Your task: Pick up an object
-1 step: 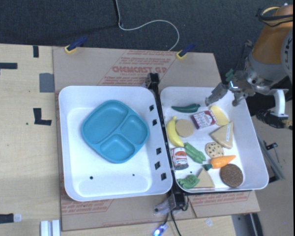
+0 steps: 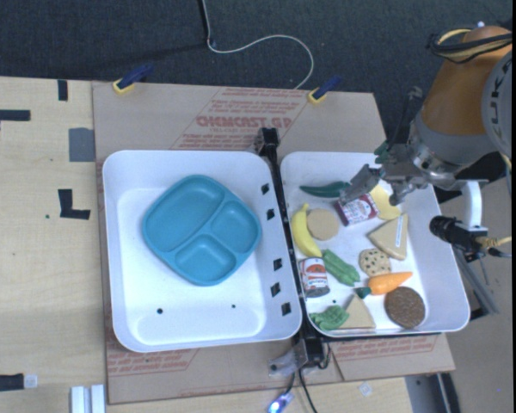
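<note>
Packet (image 2: 356,210) just below hand (image 2: 377,185).

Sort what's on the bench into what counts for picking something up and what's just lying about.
For the job: gripper, right bin with banana, small packet, carrot, cheese wedge, round cookie, can.

Lying about: left bin, blue divided plate, white cable, cardboard sheet.

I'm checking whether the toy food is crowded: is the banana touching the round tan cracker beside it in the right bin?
Touching. The camera view shows the banana curving along the left edge of the round tan cracker, with no white bin floor visible between them.
</note>
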Controlling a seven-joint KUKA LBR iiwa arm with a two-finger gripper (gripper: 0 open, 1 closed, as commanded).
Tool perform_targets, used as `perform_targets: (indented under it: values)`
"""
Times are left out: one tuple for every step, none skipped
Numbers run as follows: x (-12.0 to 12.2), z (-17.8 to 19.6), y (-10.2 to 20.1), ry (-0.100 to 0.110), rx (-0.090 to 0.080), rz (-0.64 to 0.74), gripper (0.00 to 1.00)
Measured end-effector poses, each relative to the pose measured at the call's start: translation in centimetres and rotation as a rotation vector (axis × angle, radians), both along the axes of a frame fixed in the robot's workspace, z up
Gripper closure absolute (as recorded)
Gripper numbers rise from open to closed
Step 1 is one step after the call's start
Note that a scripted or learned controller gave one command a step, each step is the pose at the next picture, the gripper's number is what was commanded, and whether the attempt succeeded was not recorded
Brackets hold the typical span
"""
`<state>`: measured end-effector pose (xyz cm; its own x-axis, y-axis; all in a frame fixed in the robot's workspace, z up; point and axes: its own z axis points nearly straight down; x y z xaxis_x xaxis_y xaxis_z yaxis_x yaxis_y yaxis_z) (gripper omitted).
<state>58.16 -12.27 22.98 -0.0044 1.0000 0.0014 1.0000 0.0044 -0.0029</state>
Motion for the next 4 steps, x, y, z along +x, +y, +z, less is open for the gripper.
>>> perform_targets:
  values:
    - [-6.1, 8.5, 5.4, -0.008, 0.001, 0.002, 0.0]
    - [-6.0, 8.9, 5.2, 0.0, -0.001, -0.001, 1.0]
    - [-6.9, 0.0, 11.8, 0.009, 0.001, 0.001, 1.0]
    - [-7.4, 7.3, 10.5, -0.008, -0.002, -0.004, 1.0]
